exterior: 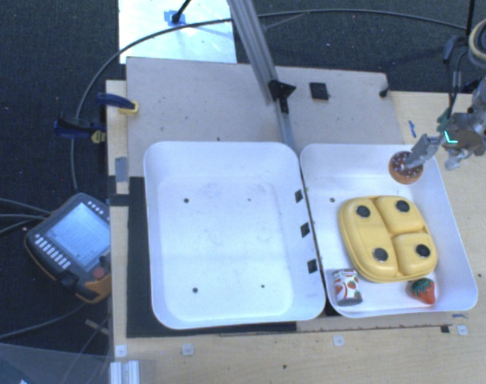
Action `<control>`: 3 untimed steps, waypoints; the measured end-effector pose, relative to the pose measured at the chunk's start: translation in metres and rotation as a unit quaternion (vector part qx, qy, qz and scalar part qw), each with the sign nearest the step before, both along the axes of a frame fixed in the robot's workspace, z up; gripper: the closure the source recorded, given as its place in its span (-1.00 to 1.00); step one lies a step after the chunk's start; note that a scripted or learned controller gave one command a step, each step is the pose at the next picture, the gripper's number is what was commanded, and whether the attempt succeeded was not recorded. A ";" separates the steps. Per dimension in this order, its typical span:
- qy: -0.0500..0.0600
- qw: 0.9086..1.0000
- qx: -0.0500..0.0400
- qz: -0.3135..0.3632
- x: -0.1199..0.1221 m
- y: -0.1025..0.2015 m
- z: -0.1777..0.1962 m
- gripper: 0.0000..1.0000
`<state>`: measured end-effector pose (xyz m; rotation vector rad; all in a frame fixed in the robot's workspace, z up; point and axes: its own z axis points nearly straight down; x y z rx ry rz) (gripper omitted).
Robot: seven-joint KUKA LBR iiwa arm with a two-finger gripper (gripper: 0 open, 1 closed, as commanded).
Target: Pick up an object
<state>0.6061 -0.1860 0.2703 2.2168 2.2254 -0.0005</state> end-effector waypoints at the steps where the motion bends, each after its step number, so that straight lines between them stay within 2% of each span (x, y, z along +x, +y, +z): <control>1: -0.001 1.000 0.000 0.000 0.001 0.000 0.001 -1.00; 2: 0.001 1.000 0.000 -0.001 -0.003 0.001 -0.041 -1.00; 3: 0.001 1.000 0.000 -0.001 -0.003 -0.007 -0.100 -1.00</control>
